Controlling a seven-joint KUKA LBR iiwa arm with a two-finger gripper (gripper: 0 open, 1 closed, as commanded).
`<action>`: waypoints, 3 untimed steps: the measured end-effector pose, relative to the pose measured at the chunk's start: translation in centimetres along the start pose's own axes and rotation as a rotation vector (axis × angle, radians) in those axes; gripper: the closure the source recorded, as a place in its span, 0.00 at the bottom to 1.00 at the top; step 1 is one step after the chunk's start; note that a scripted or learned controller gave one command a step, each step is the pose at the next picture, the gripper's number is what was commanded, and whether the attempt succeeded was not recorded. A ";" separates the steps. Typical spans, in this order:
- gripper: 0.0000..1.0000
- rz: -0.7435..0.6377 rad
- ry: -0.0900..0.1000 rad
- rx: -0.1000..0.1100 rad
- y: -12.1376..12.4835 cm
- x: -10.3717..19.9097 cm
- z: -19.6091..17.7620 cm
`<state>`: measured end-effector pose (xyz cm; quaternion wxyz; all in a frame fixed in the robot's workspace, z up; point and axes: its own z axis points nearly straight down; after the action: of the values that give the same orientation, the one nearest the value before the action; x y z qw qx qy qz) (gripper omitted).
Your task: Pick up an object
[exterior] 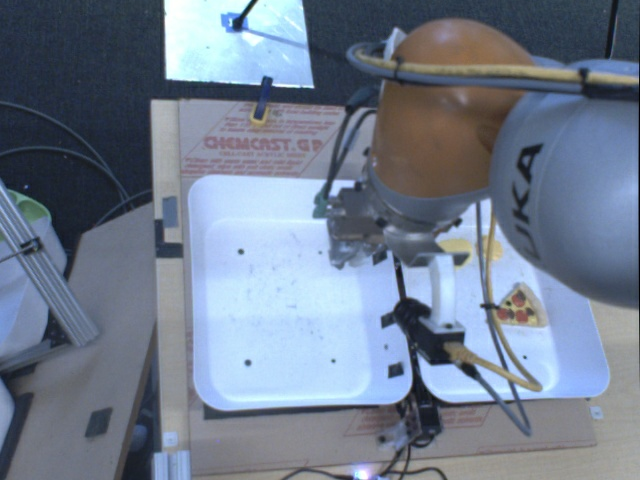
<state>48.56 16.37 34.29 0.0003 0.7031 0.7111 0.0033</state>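
Here, pizza slice [521,305] in right bin [575,368].

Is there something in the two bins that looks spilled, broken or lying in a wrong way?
Nothing looks spilled or broken. The left bin shows only faint dark specks on its floor. In the right bin a pizza slice toy lies flat, and a yellow item sits partly hidden behind the arm, too covered to judge.
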 end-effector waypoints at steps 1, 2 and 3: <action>1.00 0.001 -0.002 -0.001 0.2 -0.4 -0.9; 1.00 -0.005 -0.002 -0.003 0.3 -0.4 -1.9; 1.00 0.005 -0.001 -0.008 4.7 -0.4 -11.4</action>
<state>53.16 15.95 45.71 0.0035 0.7050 0.7092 0.0058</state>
